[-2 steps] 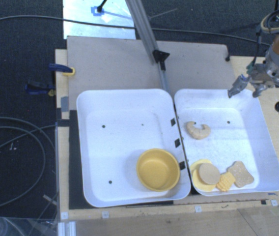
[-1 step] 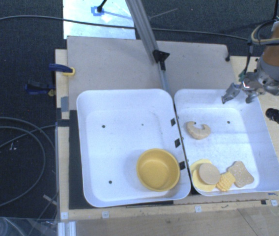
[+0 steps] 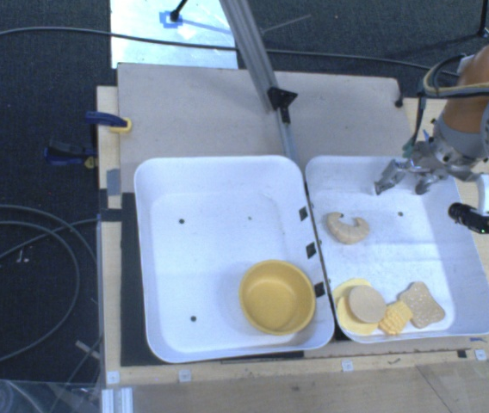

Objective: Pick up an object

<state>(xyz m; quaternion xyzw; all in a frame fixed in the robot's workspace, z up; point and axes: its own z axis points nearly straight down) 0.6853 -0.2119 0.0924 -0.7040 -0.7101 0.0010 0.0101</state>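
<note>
White bins sit side by side; over the right bin (image 3: 460, 256) the end effector (image 3: 406, 181) hangs with fingers spread, gripping nothing, near a croissant (image 3: 348, 228).

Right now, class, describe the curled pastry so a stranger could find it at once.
Start at the right bin, the one the gripper hangs over. Near its middle, close to the divider, lies the pastry, alone on bare white floor. Unlike the flat pieces clustered in the near corner, it is pale beige and curled into a crescent.
</note>
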